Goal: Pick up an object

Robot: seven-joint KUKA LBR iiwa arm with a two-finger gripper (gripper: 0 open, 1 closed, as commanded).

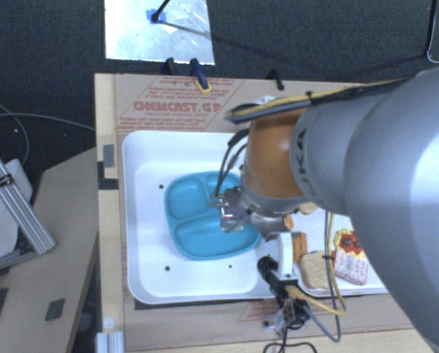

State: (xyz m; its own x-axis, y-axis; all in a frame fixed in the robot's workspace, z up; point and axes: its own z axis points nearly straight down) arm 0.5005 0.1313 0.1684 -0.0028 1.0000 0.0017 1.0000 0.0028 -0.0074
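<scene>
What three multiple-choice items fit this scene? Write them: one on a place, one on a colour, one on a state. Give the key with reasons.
1. Where does the divided plate lie?
A. In the left white bin
B. On the floor
C. On top of the arm

2. What colour is the plate?
A. Red
B. Blue
C. Black

3. How does the arm stand relative to the left bin?
A. Parked far off the bench
B. Lying flat on the floor
C. Reached in from the right, its wrist low over the plate

Key:
1 A: the plate rests on the bin's floor, inside its white walls.
2 B: its surface is a plain light blue.
3 C: the orange band and the metal wrist below it sit over the plate's right edge.

The packaged snacks lie in the right bin.
</scene>
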